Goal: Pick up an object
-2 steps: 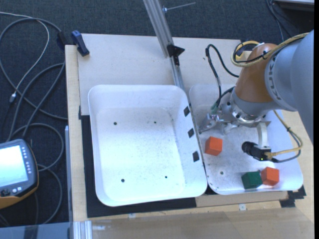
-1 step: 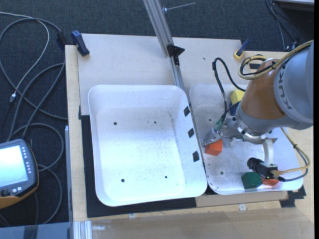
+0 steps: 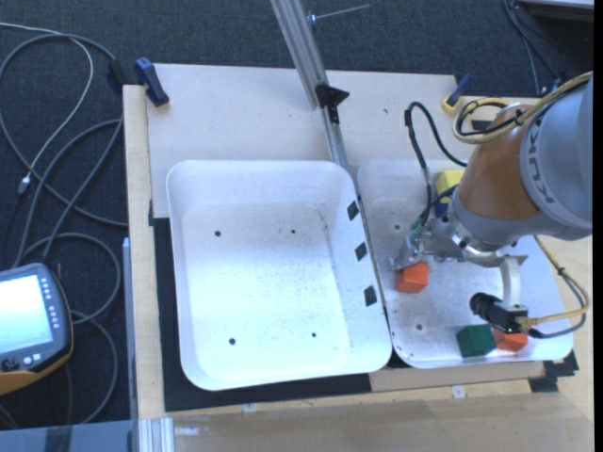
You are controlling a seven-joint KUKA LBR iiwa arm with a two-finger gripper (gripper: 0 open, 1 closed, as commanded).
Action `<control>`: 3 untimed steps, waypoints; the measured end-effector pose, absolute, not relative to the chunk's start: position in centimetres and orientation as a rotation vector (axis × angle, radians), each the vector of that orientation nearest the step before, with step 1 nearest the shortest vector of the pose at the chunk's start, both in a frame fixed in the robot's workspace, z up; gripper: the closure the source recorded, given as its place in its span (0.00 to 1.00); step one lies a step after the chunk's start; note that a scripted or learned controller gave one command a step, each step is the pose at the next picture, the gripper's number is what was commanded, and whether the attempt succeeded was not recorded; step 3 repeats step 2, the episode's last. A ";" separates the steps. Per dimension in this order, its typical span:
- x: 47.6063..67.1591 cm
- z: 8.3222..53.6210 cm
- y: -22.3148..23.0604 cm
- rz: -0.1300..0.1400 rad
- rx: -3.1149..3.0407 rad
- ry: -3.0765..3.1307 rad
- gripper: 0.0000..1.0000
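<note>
A: Nearest the lens, bottom right of the right-hand shallow white plastic bin [image 3: 415, 342]: a green block [image 3: 476, 340] touching a small orange-red piece [image 3: 512, 341]. Black cylindrical bit [image 3: 484, 305] just above them, looks like part of the rig.

B: And the target?

A: Small orange cube [image 3: 412, 277], left-centre of that same bin, sitting on the floor near the divider edge. A yellow object [image 3: 448, 179] shows higher up, half hidden behind the grey arm with the orange band [image 3: 513, 182].

B: Gripper?

A: The jaws [image 3: 415, 252] are right above the orange cube, touching or nearly so. Can't tell their opening, too small and cluttered with cable. Cube is not clearly between them.

B: Step?

A: My read: final approach or closing stage on the orange cube. No lift yet, cube looks flat on the bin.

B: Next move?

A: Probably needs to straddle the cube squarely, close, then lift straight up. Risk: the tool seems offset toward the cube's top edge, so it could nudge it instead.

B: Left bin?

A: Large white bin [image 3: 188, 205] on the tabletop [image 3: 236, 111], speckled floor.
</note>
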State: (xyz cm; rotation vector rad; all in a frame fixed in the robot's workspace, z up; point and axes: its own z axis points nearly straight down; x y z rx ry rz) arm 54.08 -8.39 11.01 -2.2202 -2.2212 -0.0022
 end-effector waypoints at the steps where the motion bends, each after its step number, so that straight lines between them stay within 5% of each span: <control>1: 54.5 20.4 -6.5 -0.010 -2.222 -2.230 1.00; 2: 54.2 19.9 0.3 -0.002 -2.209 -2.228 1.00; 3: 54.2 19.9 0.3 -0.002 -2.209 -2.228 1.00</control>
